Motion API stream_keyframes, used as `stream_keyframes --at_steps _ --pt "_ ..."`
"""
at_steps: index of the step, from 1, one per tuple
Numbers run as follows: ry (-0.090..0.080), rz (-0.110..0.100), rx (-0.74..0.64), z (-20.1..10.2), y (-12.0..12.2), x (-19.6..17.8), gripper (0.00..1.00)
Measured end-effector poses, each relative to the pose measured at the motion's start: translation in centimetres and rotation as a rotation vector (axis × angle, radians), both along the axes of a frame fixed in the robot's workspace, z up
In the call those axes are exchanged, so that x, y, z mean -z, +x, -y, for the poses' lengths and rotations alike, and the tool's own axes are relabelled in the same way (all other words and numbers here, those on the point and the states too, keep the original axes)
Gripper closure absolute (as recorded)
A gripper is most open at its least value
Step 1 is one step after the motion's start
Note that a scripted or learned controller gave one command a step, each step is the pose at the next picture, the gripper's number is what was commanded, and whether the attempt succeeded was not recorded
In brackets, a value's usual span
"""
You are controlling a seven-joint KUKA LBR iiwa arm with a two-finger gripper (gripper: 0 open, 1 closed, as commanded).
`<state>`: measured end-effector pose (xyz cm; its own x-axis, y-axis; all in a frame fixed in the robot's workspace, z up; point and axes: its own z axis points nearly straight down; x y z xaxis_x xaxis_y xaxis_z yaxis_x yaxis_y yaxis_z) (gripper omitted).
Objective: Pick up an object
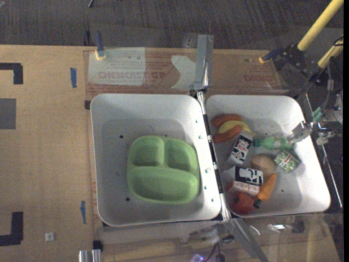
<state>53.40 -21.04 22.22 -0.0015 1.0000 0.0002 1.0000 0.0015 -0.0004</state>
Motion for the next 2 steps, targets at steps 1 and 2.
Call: stream_keyframes --at_steps 1,2 --pt "0.010 0.006 -0.033 0.27 1.94 12.41 0.00" --pt "0.003 0.006 -0.030 0.64 1.87 11.47 1.00"
